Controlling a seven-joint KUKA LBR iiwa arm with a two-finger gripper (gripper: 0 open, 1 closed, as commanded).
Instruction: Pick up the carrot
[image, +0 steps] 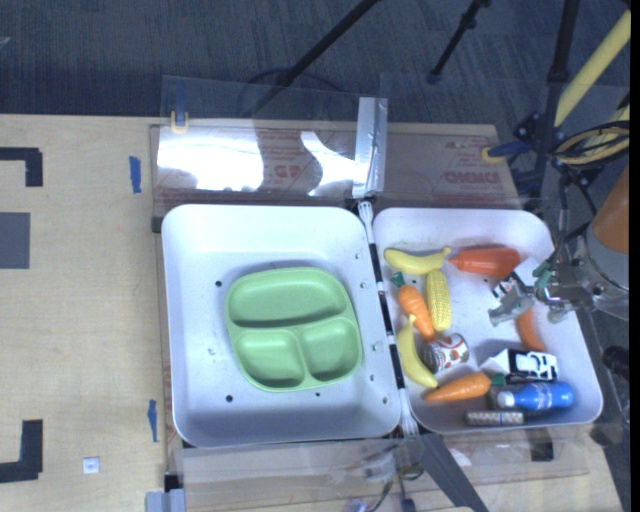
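Hovering low over the right shallow white bin (575, 395): the metal two-finger hand (520, 300), grip impossible to tell, just beside a small orange plastic carrot (530, 330), likely lined up for grasping. Left bin (190, 300) holding a green divided tray (293, 327).

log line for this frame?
gripper over right bin | beside carrot | grasp: cannot tell | tray in left bin
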